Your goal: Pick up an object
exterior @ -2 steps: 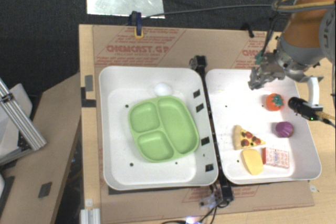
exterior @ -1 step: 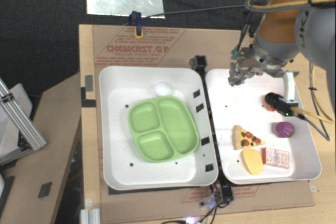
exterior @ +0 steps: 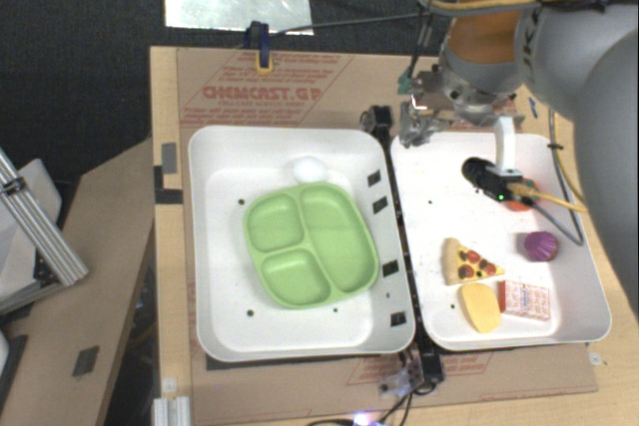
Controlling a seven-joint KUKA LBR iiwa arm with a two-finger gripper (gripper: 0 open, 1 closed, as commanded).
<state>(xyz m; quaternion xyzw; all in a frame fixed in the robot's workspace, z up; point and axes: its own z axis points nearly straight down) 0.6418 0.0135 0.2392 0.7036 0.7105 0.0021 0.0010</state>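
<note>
Pizza slice (exterior: 469, 263) lying in right bin (exterior: 435, 205), lower right of frame; yellow piece (exterior: 481, 306) just below it, patterned packet (exterior: 525, 299) beside that. Purple ball (exterior: 540, 245) sitting near bin's right wall. Green divided plate (exterior: 311, 245) resting in left bin (exterior: 220, 244). Pincer (exterior: 417, 127) hovering over right bin's upper left corner; open or closed, cannot tell.

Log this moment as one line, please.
gripper: above right bin, far corner | grasp: none seen | right bin: pizza slice, purple ball | left bin: green tray
</note>
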